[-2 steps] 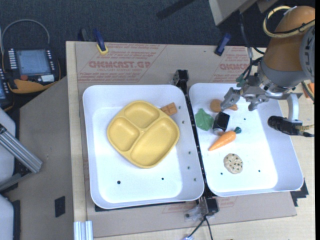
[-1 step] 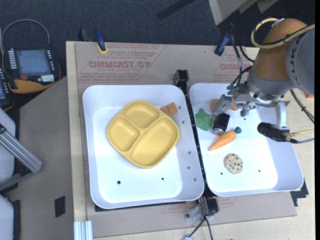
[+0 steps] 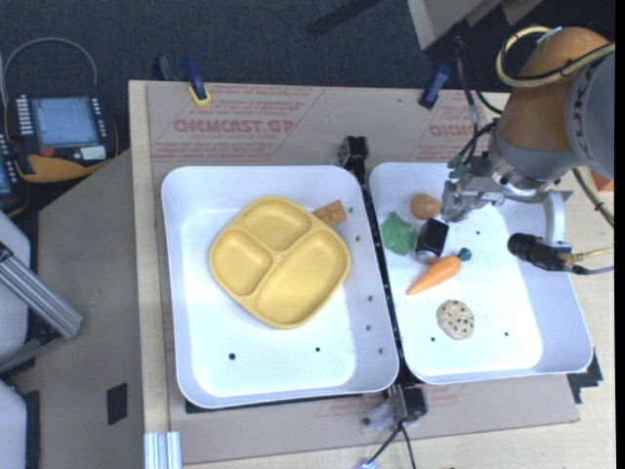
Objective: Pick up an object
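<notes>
Bins: two shallow white plastic bins, the left bin point(image 3: 186, 291) and the right bin point(image 3: 547, 340), side by side on the bench.
Divided plate: one yellow plastic plate with three compartments point(image 3: 280, 262), in the middle of the left bin.
Arm: one grey arm with an orange band point(image 3: 547, 96), entering from 2 o'clock.
Gripper: one metal two-finger gripper point(image 3: 459, 203), low over the right bin at about 11 o'clock of it; I cannot tell how wide it stands, and nothing is seen in it.
Carrot: one orange toy carrot point(image 3: 435, 273), at 5 o'clock from the gripper.
Green piece: one green leaf-shaped toy point(image 3: 397, 234), at 8 o'clock from the gripper.
Black cylinder: one small black cylinder point(image 3: 431, 239), touching the carrot's top.
Cookie: one round spotted cookie point(image 3: 455, 319), at 6 o'clock, apart.
Brown ball: one small brown rounded object point(image 3: 424, 205), just beside the gripper at 9 o'clock.
Wooden block: one small brown block point(image 3: 330, 213), at 1 o'clock of the plate.
Risk: the brown ball, the green piece and the cylinder lie close together near the bin wall; I think the gripper may push one aside or close on two, and the round ball may roll away.
</notes>
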`<state>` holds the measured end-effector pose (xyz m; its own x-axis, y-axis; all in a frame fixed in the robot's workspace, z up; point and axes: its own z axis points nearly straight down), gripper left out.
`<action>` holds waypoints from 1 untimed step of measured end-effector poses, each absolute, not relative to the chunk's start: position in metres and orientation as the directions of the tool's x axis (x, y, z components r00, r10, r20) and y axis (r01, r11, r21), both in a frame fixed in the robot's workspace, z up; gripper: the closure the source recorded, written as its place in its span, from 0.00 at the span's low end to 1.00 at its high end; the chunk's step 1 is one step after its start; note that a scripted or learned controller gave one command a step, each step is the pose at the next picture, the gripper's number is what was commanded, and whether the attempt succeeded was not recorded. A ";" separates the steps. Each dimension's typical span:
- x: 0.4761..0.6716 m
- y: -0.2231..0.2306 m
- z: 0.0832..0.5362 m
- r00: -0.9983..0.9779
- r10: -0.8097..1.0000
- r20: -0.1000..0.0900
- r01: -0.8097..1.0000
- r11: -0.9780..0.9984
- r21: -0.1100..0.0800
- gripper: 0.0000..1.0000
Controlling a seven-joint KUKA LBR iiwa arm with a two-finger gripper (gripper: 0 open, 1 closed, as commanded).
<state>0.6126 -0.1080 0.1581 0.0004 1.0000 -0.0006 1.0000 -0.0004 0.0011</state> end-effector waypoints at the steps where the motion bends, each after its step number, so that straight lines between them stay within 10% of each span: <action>1: 0.609 -0.106 0.203 -0.001 1.000 -0.001 1.000 0.001 0.005 1.00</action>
